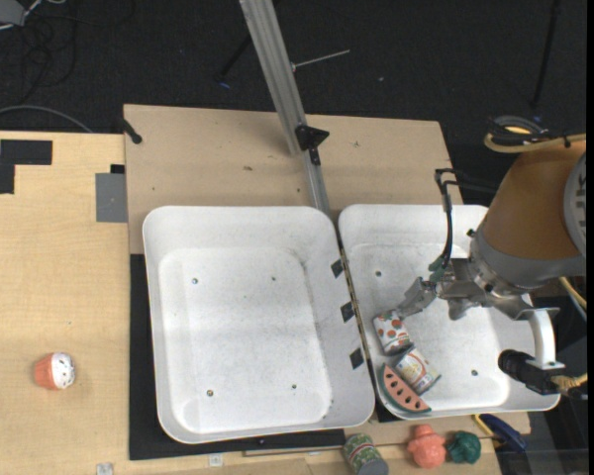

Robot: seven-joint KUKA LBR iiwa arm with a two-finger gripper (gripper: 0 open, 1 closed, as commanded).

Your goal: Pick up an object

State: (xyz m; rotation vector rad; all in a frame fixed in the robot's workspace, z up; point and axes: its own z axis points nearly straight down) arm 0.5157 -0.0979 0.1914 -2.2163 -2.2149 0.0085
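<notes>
Camera view, from up top:
Arm (535, 216): grey w/ orange band, comes in from the right, over the right bin.
Gripper (412, 303): low in the right bin, points left, tip just above the small can.
Fingers: can't tell if spread or pressed together, too blurry. Nothing seen between them.
Small can (392, 332): red & white, lies in the right bin near its left wall.
2nd can (415, 370): lies just below the first, near the front rim.
Watermelon slice toy (404, 392): red w/ green edge, at the bin's front left corner, touching the rim.
Right bin (396, 228): white, shallow.
Left bin (238, 315): white, just beside the right one.
Bench front: dark can (361, 452), pink toy (427, 446), green toy (463, 447), all outside the bins.
Far left: orange & white ball toy (54, 371) on the wood top, well apart from the bins.
</notes>
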